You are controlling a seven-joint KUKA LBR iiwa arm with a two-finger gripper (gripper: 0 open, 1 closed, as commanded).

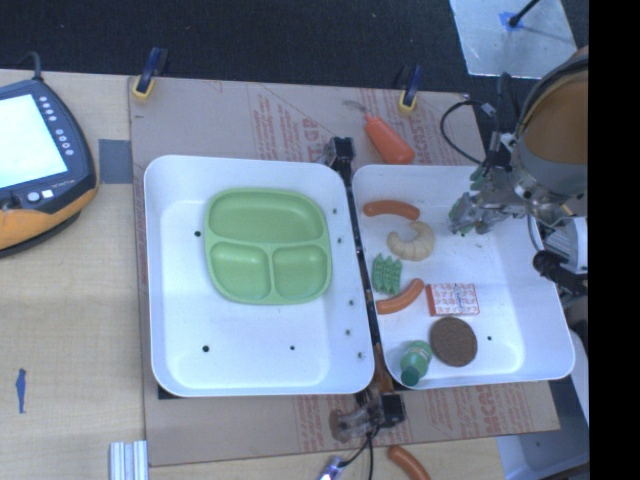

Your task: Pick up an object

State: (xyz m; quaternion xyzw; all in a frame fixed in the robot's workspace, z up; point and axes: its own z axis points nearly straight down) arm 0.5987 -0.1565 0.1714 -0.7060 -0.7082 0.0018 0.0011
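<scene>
Camera view, gripper [478,214] over right bin [520,363], pincer state indeterminate; patterned red card [453,299] beside brown disc [454,340], print unreadable; green divided plate [268,245] in left bin [170,268]

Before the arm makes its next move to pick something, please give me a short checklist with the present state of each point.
1. Objects within reach in the right bin: ok, croissant and sausage lie nearest.
2. Hand above that bin: ok.
3. Hand free of any object: cannot tell.
4. Croissant apart from its neighbours: ok.
5. Carrot inside a bin: not ok, it lies outside.
</scene>
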